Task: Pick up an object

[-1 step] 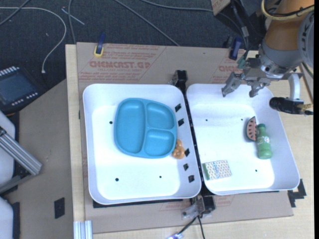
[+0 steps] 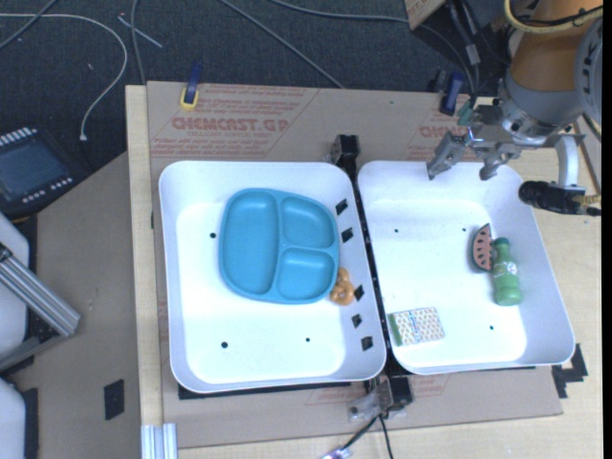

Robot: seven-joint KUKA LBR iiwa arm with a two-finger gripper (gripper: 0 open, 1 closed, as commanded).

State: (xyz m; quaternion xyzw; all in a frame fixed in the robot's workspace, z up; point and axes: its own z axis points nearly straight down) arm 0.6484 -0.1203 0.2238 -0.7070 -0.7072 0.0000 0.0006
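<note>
The left bin holds a blue plate. The right bin holds a green bottle and a small packet. The claw is spread wide, gripping nothing.

I'm looking at my arm: a rounded grey casing with a broad orange band just above the pincer. The pincer itself is bare silvery metal, two slim fingers under a blocky head. Black cables loop behind it, a black stub juts beside.
</note>
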